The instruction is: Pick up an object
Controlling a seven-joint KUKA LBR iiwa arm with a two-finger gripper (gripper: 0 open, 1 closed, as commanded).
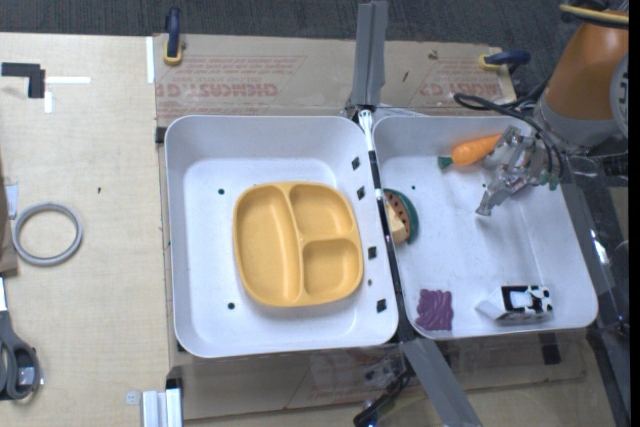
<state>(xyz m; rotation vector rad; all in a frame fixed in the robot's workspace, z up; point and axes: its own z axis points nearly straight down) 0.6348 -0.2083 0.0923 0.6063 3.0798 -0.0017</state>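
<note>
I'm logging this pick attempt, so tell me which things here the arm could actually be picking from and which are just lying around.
Part of the job:
- end effector, over the right bin
- toy carrot
- purple piece
- black and white block
- round green and brown toy at the bin's left wall

Lying about:
- yellow divided plate in the left bin
- tape roll
- scissors
- clamps

Orange-banded grey arm (592, 65), black cables, metallic tool (497, 198).

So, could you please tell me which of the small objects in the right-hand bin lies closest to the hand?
The orange carrot at the bin's far edge, just left of the hand; the purple piece and black-and-white block lie along the near edge.
</note>
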